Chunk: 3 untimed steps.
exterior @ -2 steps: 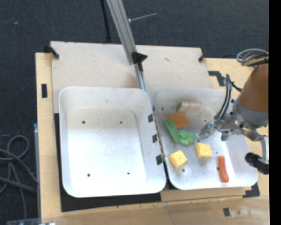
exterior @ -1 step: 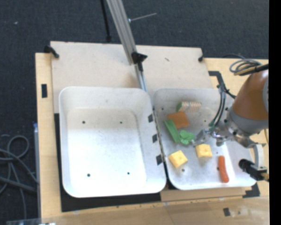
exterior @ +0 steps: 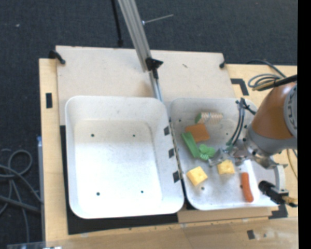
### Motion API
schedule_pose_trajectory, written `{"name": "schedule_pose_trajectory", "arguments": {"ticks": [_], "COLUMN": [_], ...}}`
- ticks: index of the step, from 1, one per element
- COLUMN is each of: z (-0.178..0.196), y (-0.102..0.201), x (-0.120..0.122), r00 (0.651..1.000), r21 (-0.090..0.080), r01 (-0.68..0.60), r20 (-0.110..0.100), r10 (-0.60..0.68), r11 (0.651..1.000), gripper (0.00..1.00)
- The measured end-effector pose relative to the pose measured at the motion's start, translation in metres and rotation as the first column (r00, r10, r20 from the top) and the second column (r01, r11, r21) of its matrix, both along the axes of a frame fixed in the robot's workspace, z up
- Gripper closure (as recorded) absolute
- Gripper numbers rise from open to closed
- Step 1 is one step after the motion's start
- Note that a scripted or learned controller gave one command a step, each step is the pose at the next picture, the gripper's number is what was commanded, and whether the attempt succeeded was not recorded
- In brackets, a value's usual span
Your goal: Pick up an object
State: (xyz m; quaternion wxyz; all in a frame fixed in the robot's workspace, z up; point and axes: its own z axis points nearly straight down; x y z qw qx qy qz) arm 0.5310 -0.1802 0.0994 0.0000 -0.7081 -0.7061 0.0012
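The right bin holds several small objects: an orange block, a green piece, a beige ridged piece, a yellow cube, a second yellow block and a red-orange stick. My gripper reaches in from the right and sits low in this bin, just above the second yellow block and beside the green piece's right end. The arm's orange band is above the bin's right wall and hides part of it.
The left bin lies beside the right one, separated by a narrow gap with black clips. A slanted metal post rises behind the bins. Cables lie at the back right of the bench.
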Motion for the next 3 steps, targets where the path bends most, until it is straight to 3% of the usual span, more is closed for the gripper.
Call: {"name": "schedule_pose_trajectory", "arguments": {"ticks": [1, 3], "z": [0.013, 0.126], "y": [-0.001, 0.010], "x": [0.002, -0.002], "r00": [1.000, 1.000], "r21": [0.000, -0.001], "r01": [0.007, -0.007], "r20": [0.008, 0.011], "r10": [-0.007, 0.007], "r11": [1.000, 1.000], "gripper": [1.00, 1.00]}}
